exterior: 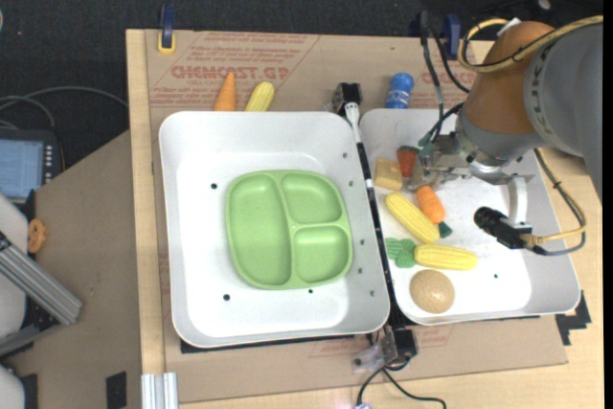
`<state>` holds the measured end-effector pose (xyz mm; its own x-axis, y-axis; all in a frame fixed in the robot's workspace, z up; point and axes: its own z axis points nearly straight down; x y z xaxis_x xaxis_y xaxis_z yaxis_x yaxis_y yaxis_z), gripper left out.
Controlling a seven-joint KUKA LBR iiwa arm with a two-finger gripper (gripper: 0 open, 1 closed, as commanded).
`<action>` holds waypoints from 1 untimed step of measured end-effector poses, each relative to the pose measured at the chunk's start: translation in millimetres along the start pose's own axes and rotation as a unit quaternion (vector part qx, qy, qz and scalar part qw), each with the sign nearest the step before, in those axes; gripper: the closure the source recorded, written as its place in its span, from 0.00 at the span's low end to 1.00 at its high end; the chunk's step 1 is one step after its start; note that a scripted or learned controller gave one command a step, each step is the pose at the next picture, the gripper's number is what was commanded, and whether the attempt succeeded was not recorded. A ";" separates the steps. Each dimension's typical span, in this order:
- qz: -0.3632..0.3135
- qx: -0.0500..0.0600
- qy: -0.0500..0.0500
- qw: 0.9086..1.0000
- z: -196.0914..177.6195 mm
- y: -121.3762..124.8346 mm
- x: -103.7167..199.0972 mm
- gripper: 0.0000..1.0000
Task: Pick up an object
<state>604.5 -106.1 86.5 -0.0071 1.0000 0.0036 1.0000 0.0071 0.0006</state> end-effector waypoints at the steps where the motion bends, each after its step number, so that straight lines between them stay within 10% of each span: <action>1: 0.000 -0.005 0.000 1.000 -104.6 -35.2 70.5 1.00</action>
